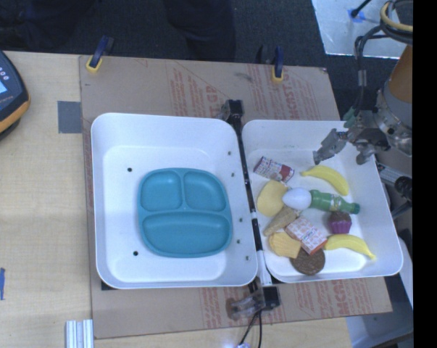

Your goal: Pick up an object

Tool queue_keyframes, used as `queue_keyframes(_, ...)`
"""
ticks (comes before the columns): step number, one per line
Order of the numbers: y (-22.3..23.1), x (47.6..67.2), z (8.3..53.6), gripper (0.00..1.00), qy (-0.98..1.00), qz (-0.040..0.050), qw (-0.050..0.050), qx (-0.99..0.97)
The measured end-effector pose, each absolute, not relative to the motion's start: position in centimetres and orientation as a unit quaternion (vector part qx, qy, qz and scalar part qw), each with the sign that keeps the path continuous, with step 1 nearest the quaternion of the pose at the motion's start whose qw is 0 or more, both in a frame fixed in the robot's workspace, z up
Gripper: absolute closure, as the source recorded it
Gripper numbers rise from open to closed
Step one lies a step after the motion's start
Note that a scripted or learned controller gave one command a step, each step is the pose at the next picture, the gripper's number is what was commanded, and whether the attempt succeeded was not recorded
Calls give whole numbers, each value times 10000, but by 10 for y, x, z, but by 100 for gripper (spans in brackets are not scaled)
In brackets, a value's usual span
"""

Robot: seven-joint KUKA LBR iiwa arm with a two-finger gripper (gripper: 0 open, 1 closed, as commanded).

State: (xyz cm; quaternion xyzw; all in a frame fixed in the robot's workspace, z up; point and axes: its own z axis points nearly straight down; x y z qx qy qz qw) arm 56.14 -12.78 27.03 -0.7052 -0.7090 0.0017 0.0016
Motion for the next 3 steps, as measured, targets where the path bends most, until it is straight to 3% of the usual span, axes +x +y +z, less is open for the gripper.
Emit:
queue_keyframes(1, -96, 605, 84, 0, -7105, 43, 51, -7037)
queue_keyframes(2, -95, 649, 92, 0, -7094, -1, -5, -7048)
queue_keyframes(3, -100, 606, 91, 0, -7084, 35, 29, -7058)
